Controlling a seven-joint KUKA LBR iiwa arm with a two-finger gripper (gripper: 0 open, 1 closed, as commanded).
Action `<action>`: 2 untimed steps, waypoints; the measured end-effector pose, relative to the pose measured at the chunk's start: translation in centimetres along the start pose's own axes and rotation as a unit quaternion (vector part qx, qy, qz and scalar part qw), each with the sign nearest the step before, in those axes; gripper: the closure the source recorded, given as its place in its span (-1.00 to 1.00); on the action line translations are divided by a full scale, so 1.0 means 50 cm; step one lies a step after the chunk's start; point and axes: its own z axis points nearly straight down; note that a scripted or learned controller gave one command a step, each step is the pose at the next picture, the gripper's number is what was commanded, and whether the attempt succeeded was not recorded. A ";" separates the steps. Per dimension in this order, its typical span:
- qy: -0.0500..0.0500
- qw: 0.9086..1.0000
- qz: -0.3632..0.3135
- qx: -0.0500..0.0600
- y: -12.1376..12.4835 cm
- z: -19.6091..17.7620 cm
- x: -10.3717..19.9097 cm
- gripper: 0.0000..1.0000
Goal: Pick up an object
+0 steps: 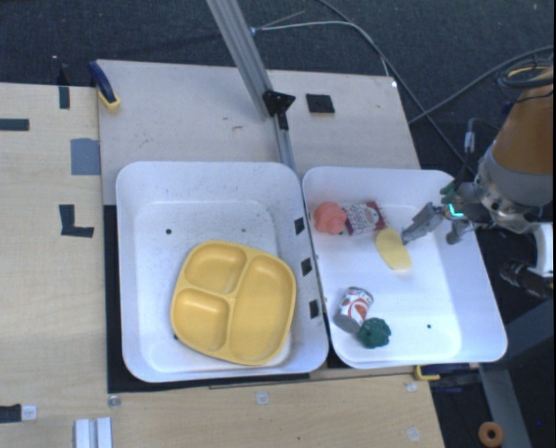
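Glare is blurring the gripper (425, 222) hanging over the right bin (465, 292) near a yellow object (394, 249); whether it's clenched, I cannot tell.

arm (525, 147) cropped at right edge

Two shallow white plastic bins sit on a pale tan wooden surface (35, 250) marked with dark grey tape patches. The left bin (138, 194) carries a mustard-yellow three-section plate (233, 301). The right bin (446, 297) carries, at 11 o'clock, a salmon-pink round lump (329, 217) and a red-and-white patterned packet (363, 217); centrally a pale yellow oval piece (394, 250); at 7 o'clock a red-and-white printed can (354, 306) and a dark green knobbly lump (375, 332).
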 end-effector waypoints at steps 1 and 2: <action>0.000 1.000 0.000 -0.001 0.001 -0.001 0.000 -1.00; 0.001 1.000 0.000 0.003 -0.014 0.125 0.004 -1.00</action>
